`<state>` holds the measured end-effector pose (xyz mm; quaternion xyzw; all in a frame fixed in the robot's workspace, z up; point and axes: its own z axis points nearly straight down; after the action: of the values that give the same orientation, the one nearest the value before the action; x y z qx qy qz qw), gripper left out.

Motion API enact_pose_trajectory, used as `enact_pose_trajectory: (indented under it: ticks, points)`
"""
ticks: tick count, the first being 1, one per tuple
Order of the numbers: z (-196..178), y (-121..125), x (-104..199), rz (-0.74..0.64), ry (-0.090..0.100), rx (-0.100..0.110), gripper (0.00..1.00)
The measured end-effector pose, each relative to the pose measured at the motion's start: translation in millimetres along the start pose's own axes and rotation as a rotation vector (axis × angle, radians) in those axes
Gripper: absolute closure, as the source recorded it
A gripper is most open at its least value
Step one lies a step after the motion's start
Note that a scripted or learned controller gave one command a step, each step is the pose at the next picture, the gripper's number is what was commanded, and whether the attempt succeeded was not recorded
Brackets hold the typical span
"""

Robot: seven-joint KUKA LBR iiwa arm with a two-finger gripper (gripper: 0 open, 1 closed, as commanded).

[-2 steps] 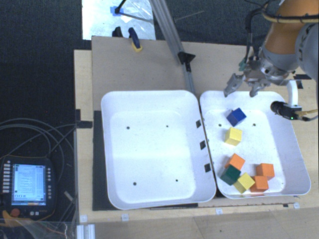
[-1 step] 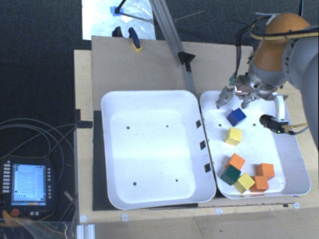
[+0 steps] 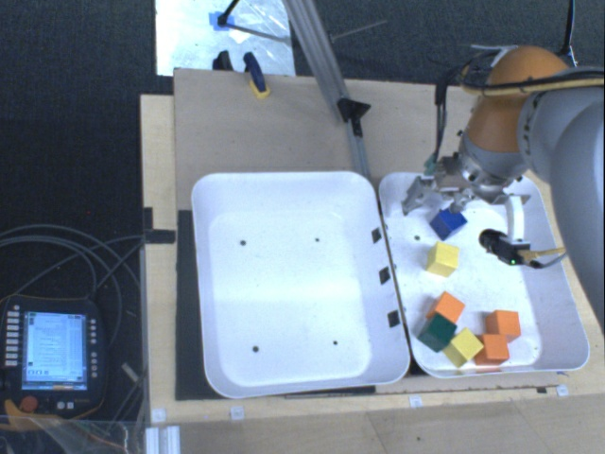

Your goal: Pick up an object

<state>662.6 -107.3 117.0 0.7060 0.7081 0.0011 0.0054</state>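
Overhead, two shallow white bins are seen side by side on a light wooden surface, with dark carpet beyond its edges. The left bin offers a wide bare floor marked by a few small dark dots. The right bin is more crowded, and its raised rim runs close along the blocks at the near side. The arm, grey with an orange band, enters from the right and is bent over the far part of the right bin.

The gripper is placed at the far left part of the right bin, just above a blue block. Whether its fingers are apart or together cannot be told, and no block is seen between them. The blue block is a small cube, turned at an angle, lying near the gripper's tip; contact cannot be judged. A yellow block lies just nearer, with clear floor around it. Toward the near rim a cluster is formed by an orange block, a dark green block, a second yellow block and two further orange blocks, packed closely.

A grey pole crosses the far side of the surface. A handheld control pad with a lit screen lies on the carpet at left, among cables. The arm's body is cut off at the right.
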Motion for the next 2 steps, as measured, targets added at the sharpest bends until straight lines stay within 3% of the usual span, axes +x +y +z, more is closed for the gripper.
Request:
enact_pose_trajectory:
  ticks: [1,2]
  points:
    - [-15.1,2.6,0.7,-0.002,0.002,-0.008,1.00]
    - [-60.3,1.2,-0.5,-0.001,0.005,0.002,1.00]
